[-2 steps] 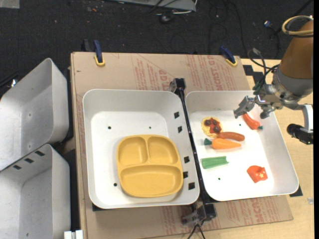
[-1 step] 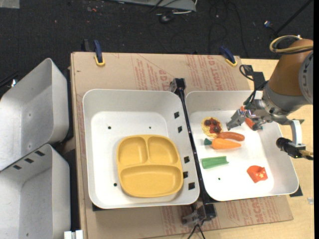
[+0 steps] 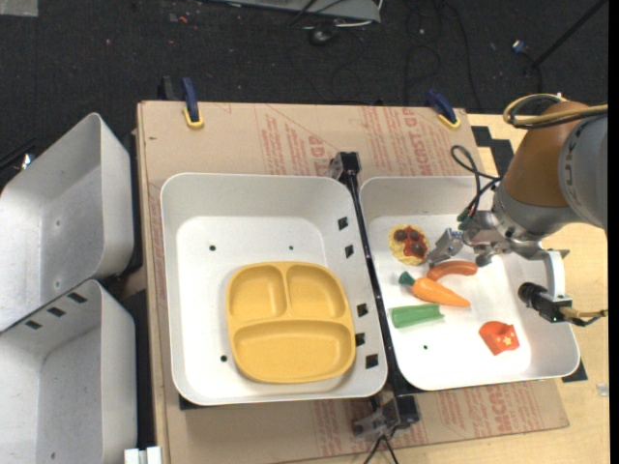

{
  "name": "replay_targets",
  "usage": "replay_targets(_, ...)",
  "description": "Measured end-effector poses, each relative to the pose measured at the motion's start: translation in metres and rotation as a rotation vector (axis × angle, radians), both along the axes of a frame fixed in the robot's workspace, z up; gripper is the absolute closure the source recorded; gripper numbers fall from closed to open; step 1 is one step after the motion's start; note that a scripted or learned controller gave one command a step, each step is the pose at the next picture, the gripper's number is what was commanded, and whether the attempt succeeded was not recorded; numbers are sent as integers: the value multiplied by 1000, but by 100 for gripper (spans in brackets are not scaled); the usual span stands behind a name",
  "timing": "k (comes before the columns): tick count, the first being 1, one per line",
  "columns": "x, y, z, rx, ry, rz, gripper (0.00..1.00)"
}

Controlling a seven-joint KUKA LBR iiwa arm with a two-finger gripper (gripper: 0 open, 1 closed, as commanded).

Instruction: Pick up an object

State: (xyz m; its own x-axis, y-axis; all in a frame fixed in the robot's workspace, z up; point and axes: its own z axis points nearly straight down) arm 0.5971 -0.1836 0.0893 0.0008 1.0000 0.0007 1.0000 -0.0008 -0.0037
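The near edge of the brown cardboard sheet (image 3: 464, 409) under the bins carries red printed lettering, seen upside down and too small to read. Similar red lettering runs along its far edge; there it is only partly legible and is not transcribed.

The left bin (image 3: 193, 211) holds a yellow divided plate (image 3: 288, 322) with three compartments, lying flat toward the bin's near side.

The right bin (image 3: 542, 361) holds five items. A red pepper piece (image 3: 499, 337) lies nearest, toward the right. A green piece (image 3: 417, 315) lies left of it, near the divider. An orange carrot (image 3: 439, 292) with a green tip lies just beyond the green piece. A red sausage-shaped item (image 3: 455, 270) lies just beyond the carrot. A small pizza slice (image 3: 409, 244), yellow with dark red topping, lies farthest, near the divider.

The gripper (image 3: 462, 249) is positioned low over the right bin, directly above the sausage-shaped item and beside the pizza slice. Its fingers (image 3: 447, 246) appear spread. No item is seen between them; contact with the sausage-shaped item cannot be confirmed.

Two blue clamps (image 3: 191, 102) secure the cardboard at the far edge.
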Motion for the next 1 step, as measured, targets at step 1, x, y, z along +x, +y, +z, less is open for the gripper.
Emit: replay_targets(1, 2, 0, 14, -1, -5, 0, 100)
